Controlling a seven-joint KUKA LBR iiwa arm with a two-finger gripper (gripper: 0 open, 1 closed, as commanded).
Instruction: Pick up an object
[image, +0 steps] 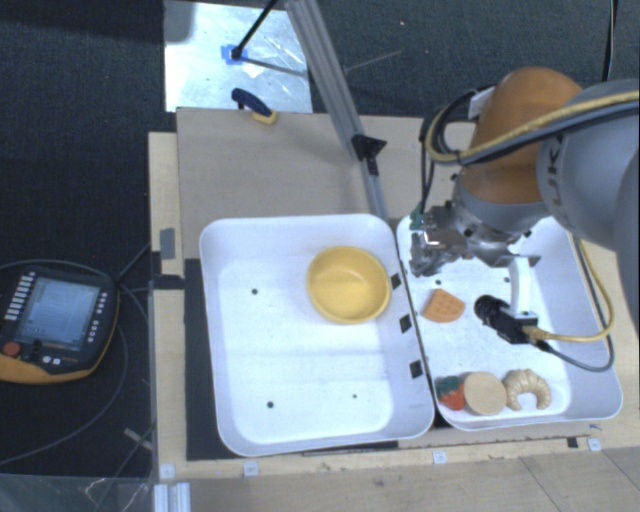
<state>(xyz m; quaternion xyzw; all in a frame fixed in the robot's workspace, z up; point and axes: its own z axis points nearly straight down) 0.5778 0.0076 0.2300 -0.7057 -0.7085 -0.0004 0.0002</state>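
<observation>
Camera view looks down on the grey arm (530, 150), the biggest thing here, reaching in from the right over the far end of the right bin (570, 300). The left bin (270, 370) lies beside it, the two rims touching along the middle. The left one holds a single yellow bowl (348, 284) near its far right corner, with bare floor on all its other sides.

The gripper (428, 255) hangs over the right bin's far left corner, close to the shared rim. Whether it is spread or closed I cannot tell, as the wrist hides it; nothing can be seen held in it.

The smaller candidates all lie in the right bin. A tan disc (485, 393) and a croissant (527, 388) sit side by side at the near wall, an orange wedge (445, 306) lies just below the gripper, and a small red and green piece (452, 392) is tucked against the disc.

I judge the wedge the likeliest pick. It is thin and flat (little to bite on), so a closing grip could slide over it or push it toward the left wall. That wall and corner leave scant room on one side; the middle of the bin floor is open. The near cluster is crowded, and a descent there could nudge neighbours or catch two at once.
</observation>
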